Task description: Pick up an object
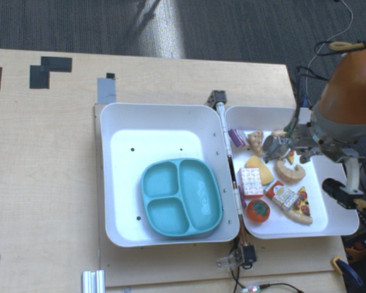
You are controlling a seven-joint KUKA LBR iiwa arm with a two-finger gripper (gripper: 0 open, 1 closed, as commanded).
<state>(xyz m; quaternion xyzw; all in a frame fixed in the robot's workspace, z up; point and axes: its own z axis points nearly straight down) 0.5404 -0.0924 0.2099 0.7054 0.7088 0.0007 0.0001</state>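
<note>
Several small toy foods are lying in the right bin (335, 224), and the fingers (279, 145), whose opening I cannot tell, are hovering near the light, stiff doughnut (291, 173), probably graspable across its ring.

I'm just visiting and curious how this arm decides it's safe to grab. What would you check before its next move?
1. Gripper over the right bin holding the toys: ok.
2. Something between the fingers already: cannot tell.
3. Finger opening: cannot tell.
4. Target separable: not ok; doughnut, cheese wedge, pizza slice and tomato lie crowded together.
5. Left bin with the blue divided plate out of the arm's way: ok.
</note>
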